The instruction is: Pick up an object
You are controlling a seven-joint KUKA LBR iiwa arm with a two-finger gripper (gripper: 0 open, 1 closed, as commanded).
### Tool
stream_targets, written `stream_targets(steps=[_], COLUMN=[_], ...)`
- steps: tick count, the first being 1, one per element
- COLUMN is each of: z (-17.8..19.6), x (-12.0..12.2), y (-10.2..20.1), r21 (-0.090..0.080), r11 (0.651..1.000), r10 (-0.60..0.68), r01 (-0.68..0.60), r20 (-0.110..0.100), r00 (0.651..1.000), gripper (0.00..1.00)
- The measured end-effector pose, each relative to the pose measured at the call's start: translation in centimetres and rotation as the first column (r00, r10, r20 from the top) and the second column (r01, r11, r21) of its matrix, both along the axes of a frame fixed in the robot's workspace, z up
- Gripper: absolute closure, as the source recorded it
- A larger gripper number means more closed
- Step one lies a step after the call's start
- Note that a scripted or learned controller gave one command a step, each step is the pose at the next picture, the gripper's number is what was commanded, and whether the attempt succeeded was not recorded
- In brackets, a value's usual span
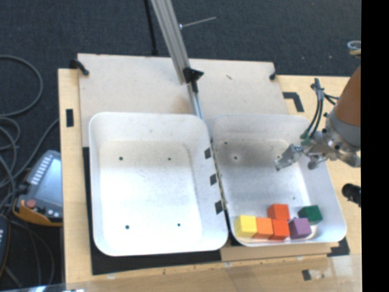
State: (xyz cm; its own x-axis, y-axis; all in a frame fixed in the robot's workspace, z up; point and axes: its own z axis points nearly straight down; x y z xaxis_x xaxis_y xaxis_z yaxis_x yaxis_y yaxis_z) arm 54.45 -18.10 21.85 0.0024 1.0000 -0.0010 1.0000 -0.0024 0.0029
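- The grey arm with its orange band (351,105) reaches in over the right edge of the right-hand shallow white plastic bin (261,132).
- Its two-finger metal gripper (290,157) hangs above the right half of that bin, nearer the far wall than the near one, tilted toward the bin's middle.
- Whether the gripper is apart or together cannot be told; nothing shows in its grasp.
- The blocks are clustered in the near right corner of the right bin, well apart from the gripper.
- A yellow cube (246,225) sits at the left end of the cluster, touching a light orange cube (264,226).
- A red-orange block (279,212) stands just behind another red-orange cube (280,228) in the row.
- A purple cube (299,227) closes the row at its right end.
- A dark green cube (311,213) lies just behind the purple one, closest to the bin's right wall.
- The left-hand shallow white plastic bin (109,132) lies alongside, their inner edges touching.
- A slanted aluminium rail (172,32) runs from the far edge of the worktop to between the bins.
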Motion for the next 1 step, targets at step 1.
stream_targets(steps=[1], z=[1.11], x=[0.08], y=[-0.15], r21=[-0.002], r11=[1.0], r10=[0.0], r01=[0.0], r20=[0.004], r00=[1.0], gripper=[1.0])
